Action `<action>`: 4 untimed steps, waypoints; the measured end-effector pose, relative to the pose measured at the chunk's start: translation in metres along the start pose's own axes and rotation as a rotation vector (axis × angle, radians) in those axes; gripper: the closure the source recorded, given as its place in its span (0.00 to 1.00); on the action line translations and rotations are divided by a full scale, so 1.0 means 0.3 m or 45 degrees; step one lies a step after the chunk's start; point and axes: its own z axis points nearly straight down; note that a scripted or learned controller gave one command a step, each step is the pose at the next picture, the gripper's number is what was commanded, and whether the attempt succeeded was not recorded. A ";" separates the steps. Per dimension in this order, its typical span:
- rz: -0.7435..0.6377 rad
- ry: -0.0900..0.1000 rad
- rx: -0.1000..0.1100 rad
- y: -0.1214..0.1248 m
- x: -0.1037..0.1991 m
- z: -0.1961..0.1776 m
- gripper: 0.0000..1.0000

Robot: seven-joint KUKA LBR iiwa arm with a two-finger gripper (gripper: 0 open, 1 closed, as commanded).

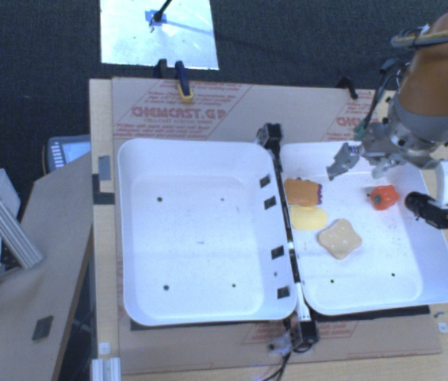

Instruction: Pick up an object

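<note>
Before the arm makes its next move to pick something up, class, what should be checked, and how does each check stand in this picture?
1. Objects within the right bin: ok; orange block, yellow piece, tan piece and red piece all lie there.
2. Pincer above the right bin: ok.
3. Pincer holding anything: cannot tell; nothing is seen between its tips.
4. Target standing apart: red piece ok; orange block and yellow piece touch, not ok.
5. Orange block clear of the bin wall: not ok, it lies close to the divider.
</note>
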 end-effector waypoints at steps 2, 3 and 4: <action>-0.016 0.007 0.005 -0.114 0.394 0.014 1.00; 0.009 -0.002 -0.002 -0.226 0.134 -0.102 1.00; -0.009 0.002 -0.001 -0.151 0.353 -0.089 1.00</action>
